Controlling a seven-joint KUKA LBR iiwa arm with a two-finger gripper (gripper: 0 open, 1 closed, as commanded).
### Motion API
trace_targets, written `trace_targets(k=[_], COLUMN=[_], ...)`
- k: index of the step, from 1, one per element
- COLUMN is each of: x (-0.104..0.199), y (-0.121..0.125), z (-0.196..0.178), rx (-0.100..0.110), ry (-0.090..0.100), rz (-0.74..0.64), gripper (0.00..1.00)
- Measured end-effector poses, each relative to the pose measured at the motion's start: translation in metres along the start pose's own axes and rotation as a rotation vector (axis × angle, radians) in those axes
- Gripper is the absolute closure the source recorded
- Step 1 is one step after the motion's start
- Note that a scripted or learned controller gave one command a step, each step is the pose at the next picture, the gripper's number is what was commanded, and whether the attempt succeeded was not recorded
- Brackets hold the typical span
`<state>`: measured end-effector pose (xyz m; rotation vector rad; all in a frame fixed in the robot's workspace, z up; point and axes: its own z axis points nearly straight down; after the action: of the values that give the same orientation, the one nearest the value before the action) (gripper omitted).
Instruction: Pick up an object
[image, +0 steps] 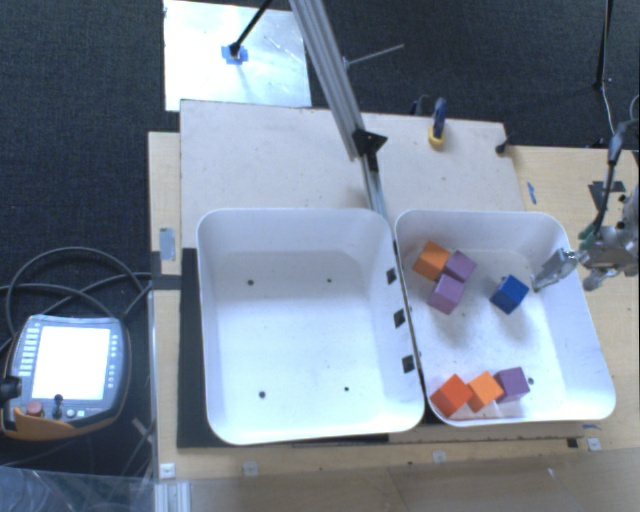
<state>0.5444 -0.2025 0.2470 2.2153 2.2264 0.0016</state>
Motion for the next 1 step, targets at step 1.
trace_targets(k=[1], x=[0.0000], y=[0.0000], z=[-0.0001], rx=[0.000], ry=[0.000], rz=[0.000], gripper=[0.00])
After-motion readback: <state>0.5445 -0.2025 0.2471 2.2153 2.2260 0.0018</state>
